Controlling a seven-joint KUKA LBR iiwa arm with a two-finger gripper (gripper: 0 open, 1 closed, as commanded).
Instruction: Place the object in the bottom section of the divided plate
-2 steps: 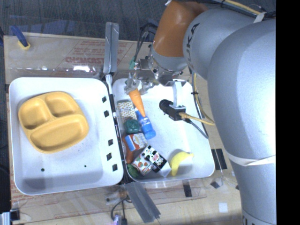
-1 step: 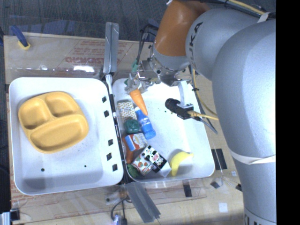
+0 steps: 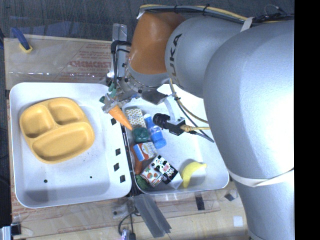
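We could not tell whether the carrot [image 3: 120, 116] sat between the fingers of the gripper [image 3: 111, 103], since the tips were small and muddled against the clutter. The arm [image 3: 240, 84] covered much of the right bin [image 3: 212, 180], hiding its far wall and right side, and the arm itself was cut off by the top and bottom edges. The small packets heaped beside the banana [image 3: 192, 171] overlapped one another, so we could not read their labels or make out what each was.
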